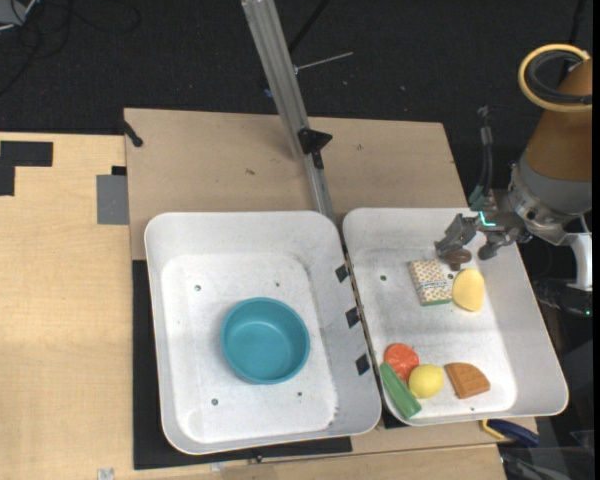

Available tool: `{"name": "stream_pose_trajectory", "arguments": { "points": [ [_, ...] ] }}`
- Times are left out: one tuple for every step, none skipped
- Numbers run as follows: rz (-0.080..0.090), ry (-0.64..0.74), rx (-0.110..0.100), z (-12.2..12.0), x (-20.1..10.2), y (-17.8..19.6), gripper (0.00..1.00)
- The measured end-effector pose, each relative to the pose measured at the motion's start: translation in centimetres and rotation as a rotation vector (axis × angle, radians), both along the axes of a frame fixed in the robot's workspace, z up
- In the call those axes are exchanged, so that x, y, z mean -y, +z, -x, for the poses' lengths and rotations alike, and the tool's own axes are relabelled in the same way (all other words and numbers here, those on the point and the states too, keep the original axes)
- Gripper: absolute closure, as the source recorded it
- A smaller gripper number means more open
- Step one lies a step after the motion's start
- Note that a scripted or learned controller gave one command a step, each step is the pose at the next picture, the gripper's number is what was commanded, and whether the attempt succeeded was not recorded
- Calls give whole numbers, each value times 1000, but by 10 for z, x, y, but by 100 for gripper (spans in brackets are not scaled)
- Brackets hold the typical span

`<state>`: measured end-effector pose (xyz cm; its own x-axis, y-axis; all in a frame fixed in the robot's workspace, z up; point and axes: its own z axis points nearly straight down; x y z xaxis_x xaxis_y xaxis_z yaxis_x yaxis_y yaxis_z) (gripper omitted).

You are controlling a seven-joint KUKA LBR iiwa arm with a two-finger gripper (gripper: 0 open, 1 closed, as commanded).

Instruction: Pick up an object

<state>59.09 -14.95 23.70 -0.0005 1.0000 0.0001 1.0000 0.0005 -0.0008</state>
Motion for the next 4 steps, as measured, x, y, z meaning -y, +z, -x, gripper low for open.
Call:
{"name": "stream_pose_trajectory", "arguments": {
  "points": [
    [0, 0, 0, 0, 0, 0, 0],
    [-1, 0, -4, -9, -1, -50, 0],
    [-1, -1, -5, -12, 7, -107, 0],
    [0, 0, -2, -12, 6, -148, 0]
  ]
}}
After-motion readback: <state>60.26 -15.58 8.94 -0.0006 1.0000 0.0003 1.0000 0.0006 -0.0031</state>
